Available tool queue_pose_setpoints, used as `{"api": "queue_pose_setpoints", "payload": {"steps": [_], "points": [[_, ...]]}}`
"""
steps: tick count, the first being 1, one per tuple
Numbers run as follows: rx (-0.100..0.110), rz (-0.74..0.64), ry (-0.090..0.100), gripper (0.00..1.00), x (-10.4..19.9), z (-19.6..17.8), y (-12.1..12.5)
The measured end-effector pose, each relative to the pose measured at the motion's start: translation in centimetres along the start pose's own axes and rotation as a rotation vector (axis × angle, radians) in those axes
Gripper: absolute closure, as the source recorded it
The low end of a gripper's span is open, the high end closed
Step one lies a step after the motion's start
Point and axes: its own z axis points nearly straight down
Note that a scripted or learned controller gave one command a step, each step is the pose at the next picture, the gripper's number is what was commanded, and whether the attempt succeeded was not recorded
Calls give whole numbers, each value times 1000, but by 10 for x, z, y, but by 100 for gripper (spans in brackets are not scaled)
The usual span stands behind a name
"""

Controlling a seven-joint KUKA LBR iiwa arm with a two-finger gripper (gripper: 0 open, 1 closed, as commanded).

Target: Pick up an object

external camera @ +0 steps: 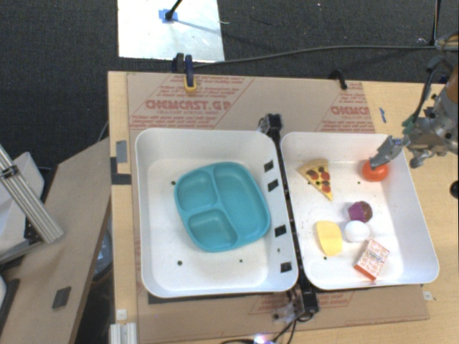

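Observation:
The right bin point(419, 224) holds several small items. An orange round toy point(374, 170) lies at its far right, a pizza slice point(316, 177) toward its far left. A purple piece point(360, 211), a white ball point(356, 231), a yellow block point(329, 238) and a red-and-white carton point(371, 259) sit nearer the front. My gripper point(401, 155) hangs over the bin's far right edge, open. Its left finger point(386, 152) overlaps the top of the orange toy. Nothing sits between the fingers.
The left bin point(154, 192) holds a teal divided plate point(222, 206). A black-clipped divider point(281, 199) runs where the two bins meet. A blue and yellow clamp point(188, 72) stands at the bench's back edge.

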Motion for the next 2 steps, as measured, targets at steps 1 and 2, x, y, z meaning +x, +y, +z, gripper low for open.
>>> {"api": "queue_pose_setpoints", "payload": {"steps": [1,2], "points": [[-11,-3,-2,0,0,-6,2],[-7,0,-2,0,-10,45,4]]}}
